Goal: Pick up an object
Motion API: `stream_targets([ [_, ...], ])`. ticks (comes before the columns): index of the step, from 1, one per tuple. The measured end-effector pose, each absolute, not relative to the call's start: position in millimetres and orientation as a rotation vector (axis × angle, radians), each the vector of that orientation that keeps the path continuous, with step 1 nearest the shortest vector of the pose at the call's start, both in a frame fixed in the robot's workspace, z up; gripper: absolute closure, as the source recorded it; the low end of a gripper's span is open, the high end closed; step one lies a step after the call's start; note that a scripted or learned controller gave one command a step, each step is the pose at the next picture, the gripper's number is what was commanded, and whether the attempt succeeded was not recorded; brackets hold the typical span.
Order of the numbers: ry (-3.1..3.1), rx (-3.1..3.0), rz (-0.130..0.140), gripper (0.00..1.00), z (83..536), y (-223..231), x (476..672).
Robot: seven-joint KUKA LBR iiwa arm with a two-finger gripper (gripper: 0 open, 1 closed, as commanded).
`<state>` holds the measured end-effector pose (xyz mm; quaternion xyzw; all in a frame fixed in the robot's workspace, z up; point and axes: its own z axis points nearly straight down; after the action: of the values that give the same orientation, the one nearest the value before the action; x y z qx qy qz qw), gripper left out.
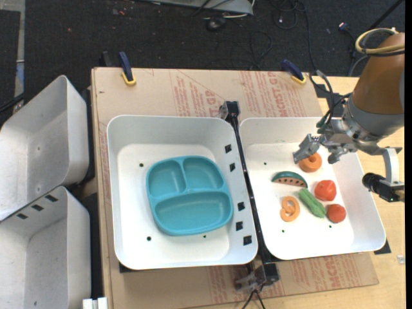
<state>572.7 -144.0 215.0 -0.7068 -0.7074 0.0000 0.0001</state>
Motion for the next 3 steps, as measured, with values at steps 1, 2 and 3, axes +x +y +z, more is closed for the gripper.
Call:
stream_targets([
  [1,-2.219,-2.220,0.004,0.00,172,-140,571.8],
  [2,-2.216,-2.221,0.005,0.00,120,-149,566.1],
  [3,-2.218,-2.221,0.003,0.00,90,-149,565.6],
])
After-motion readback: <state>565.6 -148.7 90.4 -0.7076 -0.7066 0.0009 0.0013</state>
